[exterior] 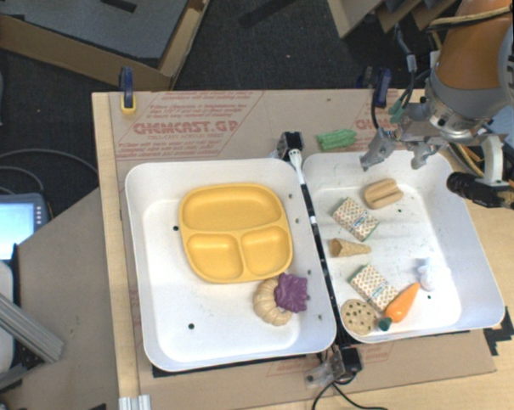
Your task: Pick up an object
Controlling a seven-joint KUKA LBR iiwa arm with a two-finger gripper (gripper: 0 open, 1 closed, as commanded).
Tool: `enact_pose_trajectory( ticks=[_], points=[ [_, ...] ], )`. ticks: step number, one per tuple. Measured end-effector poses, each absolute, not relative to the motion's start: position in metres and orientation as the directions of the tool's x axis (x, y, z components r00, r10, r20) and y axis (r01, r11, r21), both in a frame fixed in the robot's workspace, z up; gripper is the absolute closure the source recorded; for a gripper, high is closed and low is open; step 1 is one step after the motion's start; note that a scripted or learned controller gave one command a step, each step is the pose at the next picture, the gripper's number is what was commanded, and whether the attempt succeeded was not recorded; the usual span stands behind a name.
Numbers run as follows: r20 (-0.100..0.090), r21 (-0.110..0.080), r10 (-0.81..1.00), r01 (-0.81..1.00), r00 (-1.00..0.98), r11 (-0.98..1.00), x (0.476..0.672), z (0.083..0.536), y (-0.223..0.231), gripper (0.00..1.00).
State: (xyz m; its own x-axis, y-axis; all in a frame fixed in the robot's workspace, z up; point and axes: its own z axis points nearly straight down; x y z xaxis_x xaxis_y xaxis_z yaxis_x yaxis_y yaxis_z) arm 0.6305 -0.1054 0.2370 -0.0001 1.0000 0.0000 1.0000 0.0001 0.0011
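Observation:
My gripper hangs over the far edge of the right bin, open, with nothing between its fingers. Just below it in that bin lies a tan bread roll. A checkered cracker and a small tan wedge lie further toward the front. At the front of the bin are a second checkered cracker, a round cookie, an orange carrot and a small pale object.
The left bin holds a yellow divided plate, a purple grape bunch and a beige ring-shaped pastry. A green item lies on the cardboard behind the right bin, left of the gripper. A black clamp sits between the bins.

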Motion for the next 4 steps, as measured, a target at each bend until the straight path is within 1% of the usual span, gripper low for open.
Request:
enact_pose_trajectory(
  ticks=[1, 2, 3, 4],
  points=[
    [0.004, -0.016, 1.000, 1.000, 0.004, -0.004, 0.552, 0.134, -0.110, 0.00],
    [-0.005, 0.004, 1.000, 1.000, 0.004, -0.004, 0.586, 0.082, -0.200, 0.00],
    [-0.001, 0.007, 1.000, 1.000, -0.005, 0.005, 0.641, 0.085, -0.155, 0.00],
    [-0.002, 0.006, 1.000, 1.000, -0.002, 0.002, 0.668, 0.085, -0.165, 0.00]
  ],
)
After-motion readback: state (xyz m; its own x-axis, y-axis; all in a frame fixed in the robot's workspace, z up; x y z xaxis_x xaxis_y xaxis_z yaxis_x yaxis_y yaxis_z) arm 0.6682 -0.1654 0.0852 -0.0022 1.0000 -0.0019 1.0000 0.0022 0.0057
